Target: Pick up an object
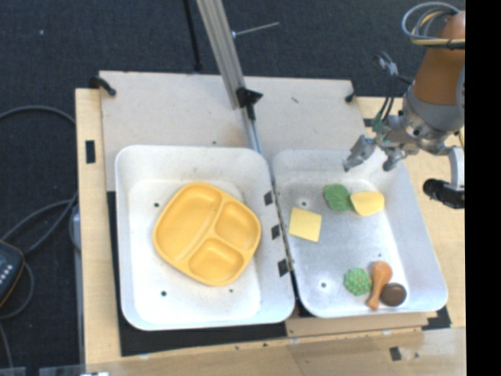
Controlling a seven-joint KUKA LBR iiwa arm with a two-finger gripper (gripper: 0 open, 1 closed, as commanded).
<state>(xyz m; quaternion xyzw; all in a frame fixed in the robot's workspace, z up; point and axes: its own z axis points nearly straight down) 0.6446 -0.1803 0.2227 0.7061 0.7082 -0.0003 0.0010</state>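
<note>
While a yellow divided plate [207,233] is seen in the left bin [133,178], the right bin [415,241] is occupied by a yellow square [305,225], two green pieces and a drumstick [378,282]. Above its far edge the gripper [374,156] is held with fingers spread, nothing between them

You are looking at a robotics lab test cell: a plywood bench [196,108] on dark carpet [94,22], an aluminium mast [223,45], loose cables [31,171], two white bins [133,178] holding toy food [356,280].
</note>
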